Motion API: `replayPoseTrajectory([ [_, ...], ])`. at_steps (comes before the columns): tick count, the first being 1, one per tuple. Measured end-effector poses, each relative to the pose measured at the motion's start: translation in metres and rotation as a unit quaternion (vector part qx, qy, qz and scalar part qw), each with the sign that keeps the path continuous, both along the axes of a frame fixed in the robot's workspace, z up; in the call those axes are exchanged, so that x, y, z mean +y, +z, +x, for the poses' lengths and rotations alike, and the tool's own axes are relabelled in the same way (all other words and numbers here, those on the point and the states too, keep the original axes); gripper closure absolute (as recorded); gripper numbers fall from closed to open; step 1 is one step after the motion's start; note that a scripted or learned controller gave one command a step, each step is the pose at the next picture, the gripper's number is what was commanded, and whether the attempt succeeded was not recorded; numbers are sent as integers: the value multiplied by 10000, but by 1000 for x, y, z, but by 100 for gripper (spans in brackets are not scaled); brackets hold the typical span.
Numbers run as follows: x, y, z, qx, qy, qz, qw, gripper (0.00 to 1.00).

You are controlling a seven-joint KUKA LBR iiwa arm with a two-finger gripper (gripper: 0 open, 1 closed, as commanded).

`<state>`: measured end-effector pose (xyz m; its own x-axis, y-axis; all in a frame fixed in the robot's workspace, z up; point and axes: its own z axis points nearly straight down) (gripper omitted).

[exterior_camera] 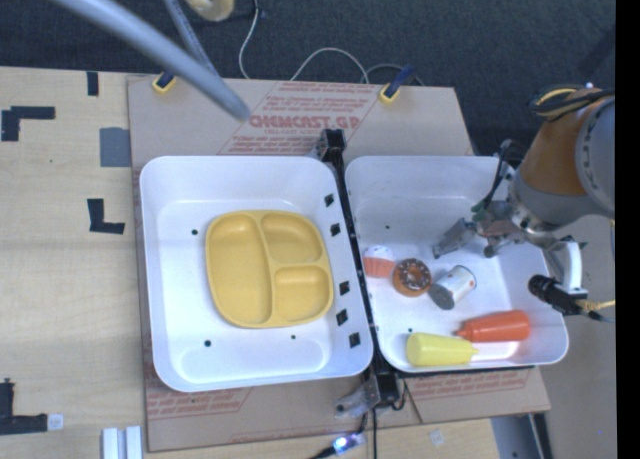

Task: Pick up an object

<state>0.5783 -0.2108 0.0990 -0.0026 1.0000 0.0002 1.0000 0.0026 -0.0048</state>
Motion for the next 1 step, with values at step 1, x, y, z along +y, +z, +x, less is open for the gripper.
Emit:
replayPoseTrajectory([
  [1,0,13,1,-12,7,-1,10000,100],
])
